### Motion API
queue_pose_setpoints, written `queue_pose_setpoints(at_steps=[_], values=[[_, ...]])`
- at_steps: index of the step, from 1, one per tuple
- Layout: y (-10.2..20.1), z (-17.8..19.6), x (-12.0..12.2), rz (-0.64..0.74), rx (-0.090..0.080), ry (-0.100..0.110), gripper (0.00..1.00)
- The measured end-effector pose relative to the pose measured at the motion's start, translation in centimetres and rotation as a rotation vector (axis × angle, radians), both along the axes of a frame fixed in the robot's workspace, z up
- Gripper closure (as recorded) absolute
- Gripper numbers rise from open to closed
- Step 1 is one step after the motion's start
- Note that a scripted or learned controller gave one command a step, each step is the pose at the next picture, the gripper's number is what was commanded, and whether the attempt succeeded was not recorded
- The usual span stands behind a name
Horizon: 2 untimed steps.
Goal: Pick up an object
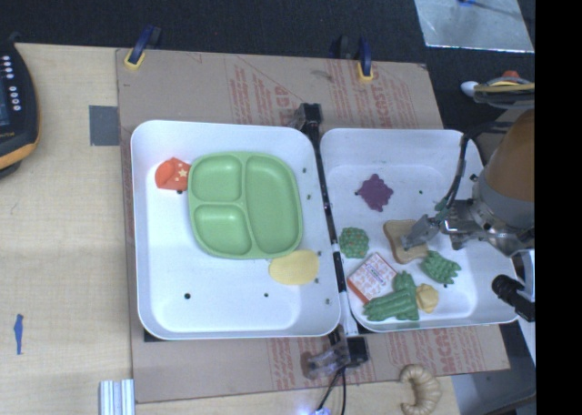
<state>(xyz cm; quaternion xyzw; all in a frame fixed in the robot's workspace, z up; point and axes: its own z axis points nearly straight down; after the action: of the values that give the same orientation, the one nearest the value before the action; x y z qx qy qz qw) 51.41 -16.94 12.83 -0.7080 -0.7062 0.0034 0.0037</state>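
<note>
The bench carries two shallow white bins side by side on a cardboard sheet. The left bin (155, 304) holds a green divided plate (245, 204) near its middle, a red item (171, 174) touching the plate's left edge close to the bin's far-left corner, and a pale yellow piece (294, 268) just beside the plate's near-right corner. The right bin (409, 142) holds a purple piece (374, 191) near its centre, a small green knobbly item (354, 242) against its left wall, and a tan, bread-like piece (400, 237) to the right of that. Along the near edge lie a red-and-white packet (371, 277), a long green item (394, 304), a small yellow piece (426, 298) and another green item (440, 267), grouped closely. The arm enters over the right bin's right edge. The gripper (420, 234) sits low over the tan piece, its metal tips at that piece's right side; whether they are spread or closed, and whether they grasp anything, cannot be told from this view. No object is seen lifted clear of the bin floor.
</note>
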Motion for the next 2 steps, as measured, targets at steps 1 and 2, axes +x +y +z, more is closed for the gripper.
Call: queue_pose_setpoints(at_steps=[1,2], values=[[4.4,-3.6,1.3,0.01,-0.003,-0.01,0.0],[4.1,-2.3,1.5,0.008,-0.005,-0.014,1.0]])
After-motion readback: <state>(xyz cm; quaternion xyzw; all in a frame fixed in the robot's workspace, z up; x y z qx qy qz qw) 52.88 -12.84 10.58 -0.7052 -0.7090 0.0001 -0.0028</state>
